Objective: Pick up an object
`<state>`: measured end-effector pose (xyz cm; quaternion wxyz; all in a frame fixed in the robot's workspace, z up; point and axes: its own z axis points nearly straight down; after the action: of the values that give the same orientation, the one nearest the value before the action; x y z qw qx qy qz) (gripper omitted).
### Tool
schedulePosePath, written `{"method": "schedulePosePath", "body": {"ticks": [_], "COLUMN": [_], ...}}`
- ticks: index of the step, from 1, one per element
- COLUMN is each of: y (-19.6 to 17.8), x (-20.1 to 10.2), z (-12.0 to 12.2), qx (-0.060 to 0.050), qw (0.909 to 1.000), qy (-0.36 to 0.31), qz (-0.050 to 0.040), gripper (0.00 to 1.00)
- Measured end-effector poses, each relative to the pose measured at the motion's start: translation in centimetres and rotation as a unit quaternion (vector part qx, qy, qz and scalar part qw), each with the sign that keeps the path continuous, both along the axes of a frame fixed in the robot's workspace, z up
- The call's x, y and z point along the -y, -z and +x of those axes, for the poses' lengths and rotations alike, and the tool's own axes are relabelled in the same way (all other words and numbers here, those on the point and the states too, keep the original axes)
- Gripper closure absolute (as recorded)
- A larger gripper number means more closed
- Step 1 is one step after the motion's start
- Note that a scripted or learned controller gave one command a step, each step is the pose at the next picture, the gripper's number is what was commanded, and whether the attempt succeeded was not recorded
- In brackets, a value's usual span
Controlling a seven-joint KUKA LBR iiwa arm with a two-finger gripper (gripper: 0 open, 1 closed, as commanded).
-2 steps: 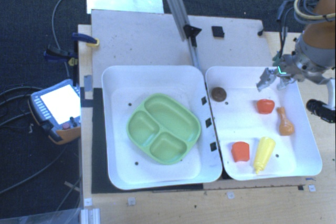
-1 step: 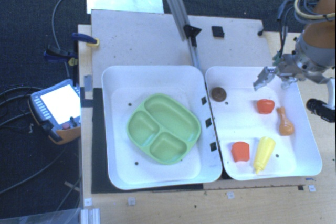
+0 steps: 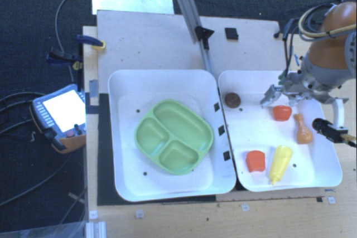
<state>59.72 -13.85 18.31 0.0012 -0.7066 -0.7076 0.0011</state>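
nearest me, in the right bin point(image 3: 334, 175), i see a yellow bottle point(image 3: 280, 163) beside an orange cup point(image 3: 255, 161). further back lie a tan peg point(image 3: 302, 130), a red tomato point(image 3: 281, 113) and a brown ball point(image 3: 232, 100). my gripper point(image 3: 281, 96) hovers just above the tomato; whether it is spread, i cannot tell. a green divided plate point(image 3: 174, 136) sits in the left bin point(image 3: 125, 120).

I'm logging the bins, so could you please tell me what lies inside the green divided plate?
The green divided plate in the left bin shows three compartments, all bare green with nothing lying in them. What is beneath the plate is covered.
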Motion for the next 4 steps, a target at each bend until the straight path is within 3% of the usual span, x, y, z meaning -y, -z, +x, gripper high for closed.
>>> {"method": "schedulePosePath", "body": {"ticks": [2, 3, 4], "y": [9.7, 8.3, 1.9], "x": [0.8, 0.8, 1.1], "z": [-0.1, 0.0, 0.0], "qx": [0.001, 0.004, 0.005], "qw": [1.0, 1.0, 1.0], "qy": [0.0, 0.0, -0.001], "qz": [-0.0002, -0.0007, -0.0009], "gripper": [0.0, 1.0, 1.0]}}
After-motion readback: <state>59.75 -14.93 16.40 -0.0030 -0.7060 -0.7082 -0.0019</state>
